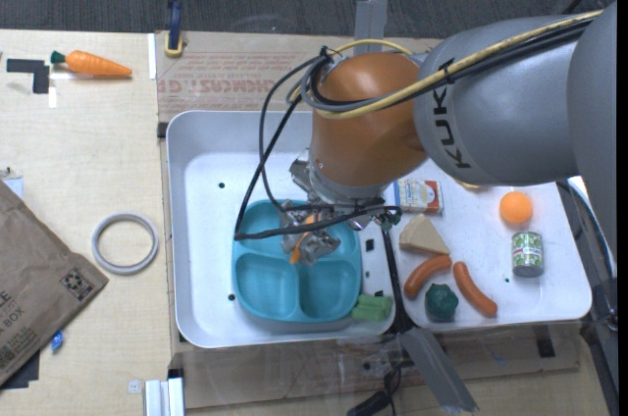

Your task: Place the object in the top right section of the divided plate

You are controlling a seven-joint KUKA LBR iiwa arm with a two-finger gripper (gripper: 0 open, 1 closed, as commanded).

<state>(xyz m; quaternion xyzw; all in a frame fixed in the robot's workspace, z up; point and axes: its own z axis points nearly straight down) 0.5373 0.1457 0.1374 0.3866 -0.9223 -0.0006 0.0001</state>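
Observation:
A blue divided plate (257, 291) lies in the left white bin (201, 208), toward its front right. My gripper (307, 237) hangs low over the plate's upper right part, under the orange wrist band. A small orange object (297, 253) shows between the fingers, and the gripper is shut on it. The arm's bulk hides the plate's far right rim and most of the fingers.
The right bin (569, 306) holds an orange ball (515, 207), a small can (527, 253), a cheese wedge (424, 235), two sausages (427, 274), a dark green piece (442, 302) and a carton (420, 196). A green item (373, 308) lies by the plate. A carrot (90, 64), tape ring (125, 241) and paper bag (34, 277) lie left.

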